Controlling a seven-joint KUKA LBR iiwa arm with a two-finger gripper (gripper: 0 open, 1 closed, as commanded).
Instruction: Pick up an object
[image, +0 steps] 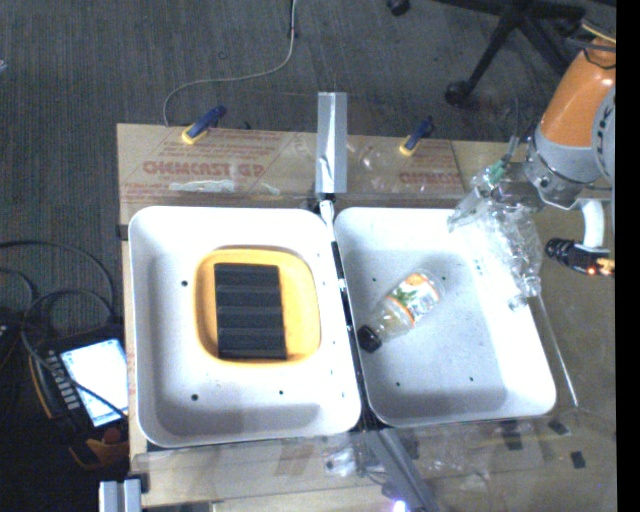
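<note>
Here, the left bin (150, 300) holds a yellow tray (258, 305) with a black insert. In the right bin (520, 390) a bottle (400, 305) lies near the middle. The gripper (500, 215) hovers above that bin's far right corner.

One fixed camera, high above the tabletop (200, 160), looking down at a slant.

It faces the far edge, so the left bin (160, 330) and right bin (500, 390) lie side by side across the middle, both whole in frame, their far rims higher in the picture than the near ones. It stands far enough back to take in dark floor (60, 80) beyond and left of the tabletop. The arm (580, 100) enters at upper right.
</note>
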